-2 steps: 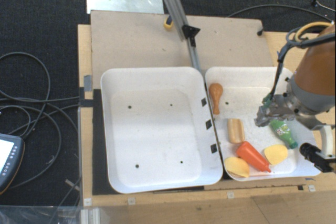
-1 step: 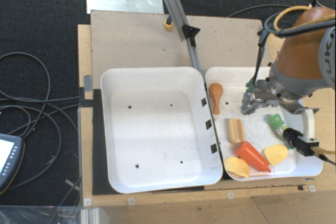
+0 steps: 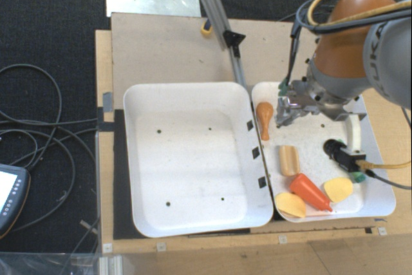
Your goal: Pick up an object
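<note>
End effector (image 3: 288, 114) beside drumstick (image 3: 264, 118), near bin wall (image 3: 252, 132).

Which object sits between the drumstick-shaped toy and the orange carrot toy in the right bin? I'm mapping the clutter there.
In the camera view, a tan bread-roll-shaped toy lies between the brown drumstick-shaped toy and the orange carrot-shaped toy.

The grey arm (image 3: 386, 55) is reached in from the right, its orange band (image 3: 347, 29) turned upward, with the gripper (image 3: 286, 114) pointed down and leftward.
</note>
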`<state>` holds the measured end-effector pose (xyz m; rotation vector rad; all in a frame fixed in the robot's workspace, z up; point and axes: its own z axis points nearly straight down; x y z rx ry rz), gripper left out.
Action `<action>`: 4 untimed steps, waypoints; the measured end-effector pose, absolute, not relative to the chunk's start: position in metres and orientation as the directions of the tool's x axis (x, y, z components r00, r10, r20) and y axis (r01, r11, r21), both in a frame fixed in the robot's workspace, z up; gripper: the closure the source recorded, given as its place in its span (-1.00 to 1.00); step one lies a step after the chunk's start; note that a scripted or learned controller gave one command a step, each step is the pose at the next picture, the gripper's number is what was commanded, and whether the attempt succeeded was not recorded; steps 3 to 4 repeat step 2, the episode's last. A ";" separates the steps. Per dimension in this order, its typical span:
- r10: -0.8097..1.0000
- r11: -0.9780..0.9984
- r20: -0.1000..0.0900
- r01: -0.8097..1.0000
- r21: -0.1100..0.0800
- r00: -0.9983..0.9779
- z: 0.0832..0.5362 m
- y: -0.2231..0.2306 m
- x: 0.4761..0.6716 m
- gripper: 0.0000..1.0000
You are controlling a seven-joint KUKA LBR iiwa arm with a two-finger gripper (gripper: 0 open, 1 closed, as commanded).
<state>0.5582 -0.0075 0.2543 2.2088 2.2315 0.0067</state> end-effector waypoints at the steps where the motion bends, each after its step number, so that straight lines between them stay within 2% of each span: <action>1: 1.000 0.009 0.001 1.000 0.003 -0.009 0.242 0.028 0.583 1.00; 2: 1.000 0.009 0.002 1.000 0.005 -0.009 0.248 0.068 0.616 1.00; 4: 1.000 0.009 0.002 1.000 0.005 -0.009 0.248 0.068 0.616 1.00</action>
